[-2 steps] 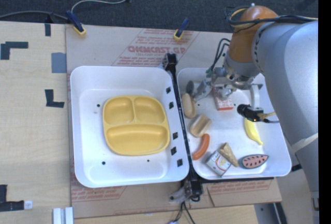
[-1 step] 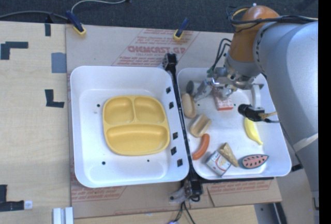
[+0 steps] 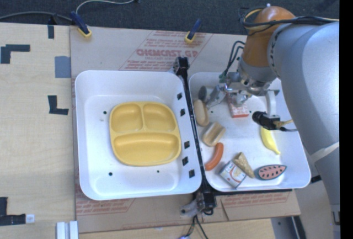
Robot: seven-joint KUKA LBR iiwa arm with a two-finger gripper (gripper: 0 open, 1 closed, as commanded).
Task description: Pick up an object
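My gripper [image 3: 219, 93] hangs low over the far left part of the right bin [image 3: 292, 177], under the orange wrist band. Just below it lie a tan potato-shaped piece [image 3: 201, 113] and a small red and white box [image 3: 239, 111]. Further toward the front are a bread roll [image 3: 213, 134], a red sausage [image 3: 214, 156], a small can [image 3: 231, 175], a cheese wedge [image 3: 243, 163], a watermelon slice [image 3: 271, 171] and a yellow banana [image 3: 269, 139]. Nothing can be seen held in the gripper.
The left bin [image 3: 88, 122] holds a yellow divided plate [image 3: 145, 133]. A black divider with clips [image 3: 187, 122] runs between the bins. The grey arm [image 3: 314, 78] covers the right bin's far right side. Yellow clamps [image 3: 81, 26] sit at the cardboard's far edge.
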